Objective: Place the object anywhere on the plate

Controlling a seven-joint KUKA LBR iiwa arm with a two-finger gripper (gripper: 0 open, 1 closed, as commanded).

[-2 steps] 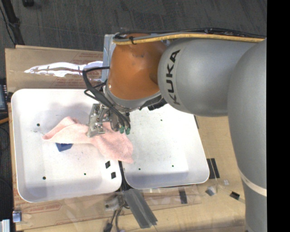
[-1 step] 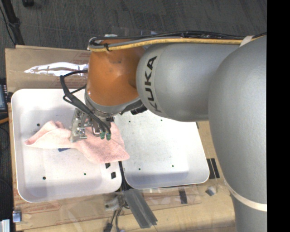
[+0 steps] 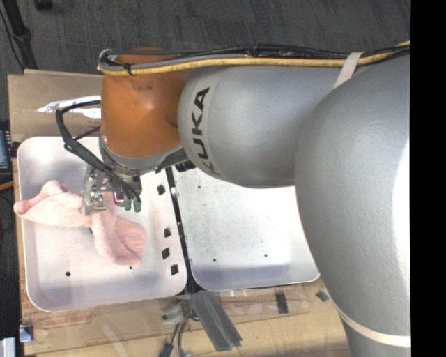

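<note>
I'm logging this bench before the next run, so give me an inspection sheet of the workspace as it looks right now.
Surface: two shallow white bins side by side, left bin and right bin, on a wooden bench.
Job's things: pink cloth lying crumpled in the left bin; plate: nothing seen.
Clutter: nothing seen.
Grippers: gripper down over the pink cloth in the left bin; whether it grips the cloth cannot be told.
Cables: black cable looping beside the orange band; yellow cable along the top of the arm.
Surroundings: dark floor beyond the bench.
</note>
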